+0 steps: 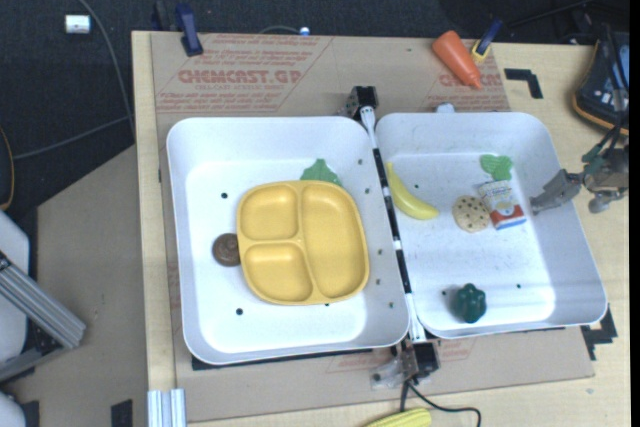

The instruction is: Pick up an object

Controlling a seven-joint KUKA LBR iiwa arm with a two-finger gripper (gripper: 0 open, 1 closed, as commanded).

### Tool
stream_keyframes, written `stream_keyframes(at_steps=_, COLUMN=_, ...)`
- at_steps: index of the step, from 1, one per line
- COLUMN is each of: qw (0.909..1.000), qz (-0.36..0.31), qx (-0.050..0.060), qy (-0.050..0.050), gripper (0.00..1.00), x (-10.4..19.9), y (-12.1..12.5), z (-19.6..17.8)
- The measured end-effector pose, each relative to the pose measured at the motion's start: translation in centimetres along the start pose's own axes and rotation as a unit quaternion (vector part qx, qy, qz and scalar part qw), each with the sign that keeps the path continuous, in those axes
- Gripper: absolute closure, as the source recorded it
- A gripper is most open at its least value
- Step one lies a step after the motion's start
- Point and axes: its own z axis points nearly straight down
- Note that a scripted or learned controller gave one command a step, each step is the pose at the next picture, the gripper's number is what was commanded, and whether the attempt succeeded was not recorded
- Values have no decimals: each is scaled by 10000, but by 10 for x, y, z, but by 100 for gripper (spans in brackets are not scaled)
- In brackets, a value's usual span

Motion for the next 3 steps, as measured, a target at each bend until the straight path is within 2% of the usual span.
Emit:
stream_keyframes(at_steps=1, qw=10000, qz=-5, qx=8, qy=6, gripper=0, x=48, y=4, z=93)
stream_keyframes(at_steps=2, qw=10000, qz=-1, qx=13, qy=10, gripper=0, x=108, y=-27, z=124)
stream_keyframes(at_steps=3, qw=10000, qz=3, qx=-7, qy=-1, gripper=0, x=104, y=-28, z=112)
